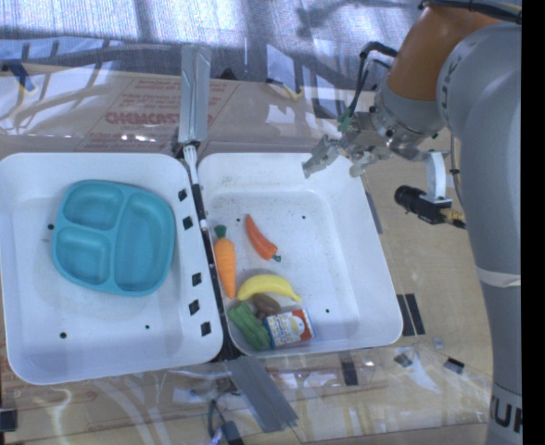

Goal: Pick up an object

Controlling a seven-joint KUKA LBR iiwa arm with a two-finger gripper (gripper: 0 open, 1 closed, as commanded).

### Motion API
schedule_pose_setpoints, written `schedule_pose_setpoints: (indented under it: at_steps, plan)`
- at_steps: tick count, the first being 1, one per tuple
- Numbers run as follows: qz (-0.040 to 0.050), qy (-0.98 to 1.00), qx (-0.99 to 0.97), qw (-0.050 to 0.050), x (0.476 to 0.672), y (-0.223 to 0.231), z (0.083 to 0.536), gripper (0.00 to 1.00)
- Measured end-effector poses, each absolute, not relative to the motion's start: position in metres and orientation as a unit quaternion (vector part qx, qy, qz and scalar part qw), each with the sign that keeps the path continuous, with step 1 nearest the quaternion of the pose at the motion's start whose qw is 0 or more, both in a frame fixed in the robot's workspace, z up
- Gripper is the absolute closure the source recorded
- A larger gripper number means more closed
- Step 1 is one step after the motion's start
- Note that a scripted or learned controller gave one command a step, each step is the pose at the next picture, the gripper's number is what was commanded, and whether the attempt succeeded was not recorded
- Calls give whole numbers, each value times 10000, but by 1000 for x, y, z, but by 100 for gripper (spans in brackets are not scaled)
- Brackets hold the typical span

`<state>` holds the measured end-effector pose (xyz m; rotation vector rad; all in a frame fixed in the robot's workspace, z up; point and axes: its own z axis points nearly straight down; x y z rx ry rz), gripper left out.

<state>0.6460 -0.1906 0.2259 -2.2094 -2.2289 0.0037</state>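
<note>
Arm (495, 156) came in from the right, grey, big link running down the right side. Orange band (430, 44) sat high near the top, just above the wrist. Wrist (407, 119) bent leftward and slightly down. Gripper (339, 159) pointed left, hanging in the air at the upper right. Two fingers (317, 161) were spread apart, nothing between them. A small black unit (423, 204) stuck out below the wrist with cabling looped above.
</note>
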Motion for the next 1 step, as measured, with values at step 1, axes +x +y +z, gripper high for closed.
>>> schedule_pose_setpoints:
  at_steps: [1]
  plan:
    - [8, -7653, -6436, 16, 646, -98, 189, 0]
